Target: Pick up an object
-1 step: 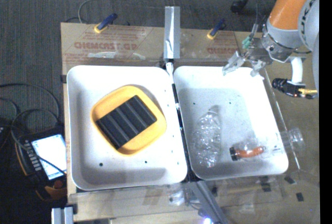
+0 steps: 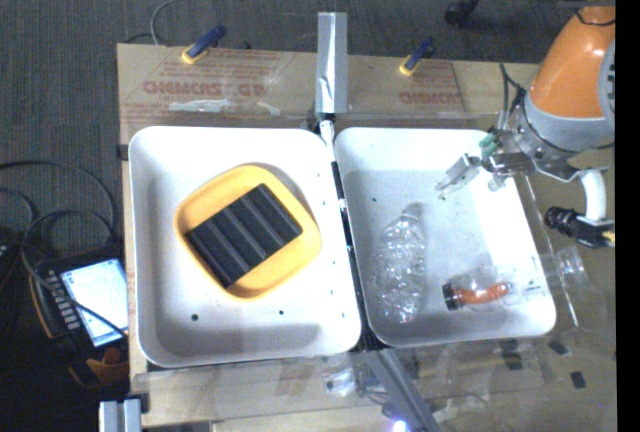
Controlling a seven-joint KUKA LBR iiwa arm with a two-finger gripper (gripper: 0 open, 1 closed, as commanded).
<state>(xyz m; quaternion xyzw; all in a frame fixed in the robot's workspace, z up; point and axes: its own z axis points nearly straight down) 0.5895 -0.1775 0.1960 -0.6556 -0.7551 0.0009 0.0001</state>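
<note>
Fingers (image 2: 452, 178) apart and empty over my right bin (image 2: 520, 210) — I should drop squarely onto the crumpled clear bottle (image 2: 400, 265), straddling it before closing.

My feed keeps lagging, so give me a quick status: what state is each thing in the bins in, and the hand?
Yellow tray with black ribbed insert: flat in the left bin, untouched.
Crumpled clear plastic bottle: lying in the right bin.
Clear bottle with orange end: on its side, near the front right corner.
Hand: over the right bin's back, holding nothing.
</note>
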